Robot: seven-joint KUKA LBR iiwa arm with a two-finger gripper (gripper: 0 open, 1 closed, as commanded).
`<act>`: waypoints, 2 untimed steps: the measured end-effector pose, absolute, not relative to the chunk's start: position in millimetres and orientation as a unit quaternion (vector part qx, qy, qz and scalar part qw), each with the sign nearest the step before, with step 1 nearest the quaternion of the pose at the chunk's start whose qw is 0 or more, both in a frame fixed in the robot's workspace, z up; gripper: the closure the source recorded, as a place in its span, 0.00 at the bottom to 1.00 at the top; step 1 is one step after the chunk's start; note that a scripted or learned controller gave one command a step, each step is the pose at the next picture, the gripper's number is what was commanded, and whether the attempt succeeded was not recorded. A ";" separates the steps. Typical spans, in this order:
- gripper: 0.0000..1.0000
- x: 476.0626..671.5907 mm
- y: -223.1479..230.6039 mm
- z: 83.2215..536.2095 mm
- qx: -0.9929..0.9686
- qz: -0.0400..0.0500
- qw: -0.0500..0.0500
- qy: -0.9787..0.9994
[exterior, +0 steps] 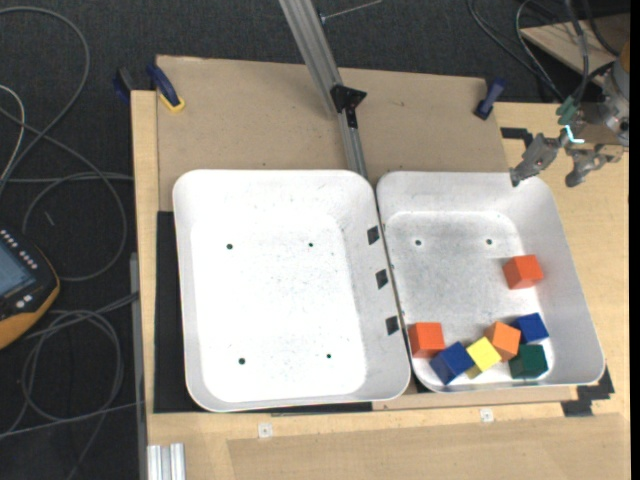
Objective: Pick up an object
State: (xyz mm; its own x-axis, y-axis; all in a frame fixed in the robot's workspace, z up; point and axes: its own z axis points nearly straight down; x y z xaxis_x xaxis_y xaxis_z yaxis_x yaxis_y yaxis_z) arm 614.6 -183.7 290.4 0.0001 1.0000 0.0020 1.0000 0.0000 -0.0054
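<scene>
Several small blocks lie in the right bin (440, 203). An orange block (522, 271) sits alone near its right wall. Along the front edge are an orange block (427, 338), a blue block (452, 361), a yellow block (483, 354), another orange block (506, 338), a blue block (532, 326) and a dark green block (529, 362). My gripper (552, 168) hangs open above the bin's far right corner, its two fingers spread apart with nothing between them. It is well away from all the blocks.
The left bin (200, 208) stands beside the right one, with black clips (381, 278) on the shared edge. A metal pole (315, 48) slants across the back of the bench. Blue clamps (166, 86) hold the board's far corners. Cables lie on the floor at left.
</scene>
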 end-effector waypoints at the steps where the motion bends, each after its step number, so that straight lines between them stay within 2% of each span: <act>1: 0.00 615.2 -183.5 293.2 -0.707 0.000 0.000 -0.708; 2: 0.00 609.5 -174.4 242.9 -0.707 0.001 0.003 -0.707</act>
